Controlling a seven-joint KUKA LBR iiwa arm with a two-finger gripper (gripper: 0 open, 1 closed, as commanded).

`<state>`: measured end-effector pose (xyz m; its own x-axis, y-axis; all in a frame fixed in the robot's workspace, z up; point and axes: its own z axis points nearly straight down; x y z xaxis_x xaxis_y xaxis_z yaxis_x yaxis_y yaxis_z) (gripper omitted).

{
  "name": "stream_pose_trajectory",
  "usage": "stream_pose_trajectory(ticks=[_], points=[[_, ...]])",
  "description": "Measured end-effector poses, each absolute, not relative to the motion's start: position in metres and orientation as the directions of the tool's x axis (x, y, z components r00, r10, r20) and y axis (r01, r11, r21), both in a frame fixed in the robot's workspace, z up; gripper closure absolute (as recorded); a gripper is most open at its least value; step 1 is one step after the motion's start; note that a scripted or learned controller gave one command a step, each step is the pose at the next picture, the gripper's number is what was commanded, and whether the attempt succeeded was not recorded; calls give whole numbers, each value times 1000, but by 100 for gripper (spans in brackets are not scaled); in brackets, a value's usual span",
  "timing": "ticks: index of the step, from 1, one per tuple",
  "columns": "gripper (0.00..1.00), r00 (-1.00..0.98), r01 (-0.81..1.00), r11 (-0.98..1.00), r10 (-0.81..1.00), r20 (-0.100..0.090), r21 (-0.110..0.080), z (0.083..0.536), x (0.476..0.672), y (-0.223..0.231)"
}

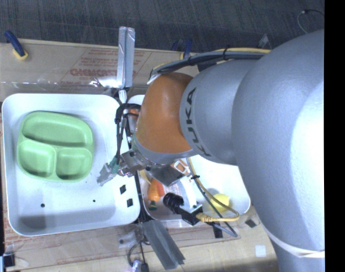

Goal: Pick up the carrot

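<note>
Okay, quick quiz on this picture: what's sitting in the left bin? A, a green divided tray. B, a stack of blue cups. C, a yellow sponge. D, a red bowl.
A: a green tray with three compartments lies in the upper part of the left bin, while the carrot is over in the right bin, partly under the arm.

Two white bins (13, 208) sit side by side. One green divided tray (56, 146) with three compartments. One orange carrot (155, 192). One yellow object (220, 202). Two blue clamps (15, 44).
</note>
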<state>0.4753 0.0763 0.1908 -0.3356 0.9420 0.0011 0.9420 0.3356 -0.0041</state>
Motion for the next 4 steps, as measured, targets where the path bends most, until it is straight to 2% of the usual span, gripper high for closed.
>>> stream_pose_trajectory(ticks=[1, 2, 3, 4], points=[[0, -559, 829, 559, 829, 4, -7, 90, 474, 110], [100, -560, 828, 560, 828, 5, -10, 98, 473, 109], [100, -268, 963, 268, 963, -1, -21, 86, 522, 194], [100, 19, 1000, -19, 1000, -1, -6, 228, 543, 198]])
